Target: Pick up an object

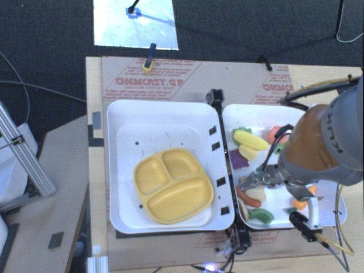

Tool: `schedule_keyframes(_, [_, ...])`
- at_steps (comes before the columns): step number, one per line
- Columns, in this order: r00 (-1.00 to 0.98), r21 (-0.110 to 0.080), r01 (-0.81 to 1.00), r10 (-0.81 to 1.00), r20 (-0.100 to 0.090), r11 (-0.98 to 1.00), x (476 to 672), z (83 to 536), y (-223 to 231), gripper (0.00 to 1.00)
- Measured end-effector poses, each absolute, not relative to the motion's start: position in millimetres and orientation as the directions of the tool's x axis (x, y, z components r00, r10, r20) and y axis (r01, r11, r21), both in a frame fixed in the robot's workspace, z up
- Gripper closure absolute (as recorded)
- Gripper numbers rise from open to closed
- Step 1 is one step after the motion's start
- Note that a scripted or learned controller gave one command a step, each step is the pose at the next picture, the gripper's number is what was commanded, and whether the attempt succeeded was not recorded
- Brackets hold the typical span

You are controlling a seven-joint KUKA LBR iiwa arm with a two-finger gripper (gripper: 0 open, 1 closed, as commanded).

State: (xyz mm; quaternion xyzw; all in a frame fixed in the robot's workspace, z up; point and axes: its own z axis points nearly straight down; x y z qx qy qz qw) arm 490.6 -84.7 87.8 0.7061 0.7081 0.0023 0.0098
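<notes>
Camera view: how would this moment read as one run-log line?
arm: over right bin | gripper: low, near sausage | yellow tray: left bin

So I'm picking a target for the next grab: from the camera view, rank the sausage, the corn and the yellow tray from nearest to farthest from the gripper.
1. Sausage, right bin, just below the gripper.
2. Corn, same bin, toward its far end.
3. Yellow tray, left bin, across the divider.
</notes>
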Motion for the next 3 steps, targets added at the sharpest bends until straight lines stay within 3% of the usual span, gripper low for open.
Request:
schedule_keyframes(1, [-0.002, 0.008, 1.000, 1.000, 0.001, 0.002, 489.2, 86.8, -99.4, 0.00])
schedule_keyframes(2, [-0.005, 0.011, 1.000, 1.000, 0.001, 0.005, 490.5, 97.6, -98.8, 1.00])
schedule_keyframes(3, [-0.007, 0.012, 1.000, 1.000, 0.002, 0.007, 491.4, 107.7, -98.7, 1.00])
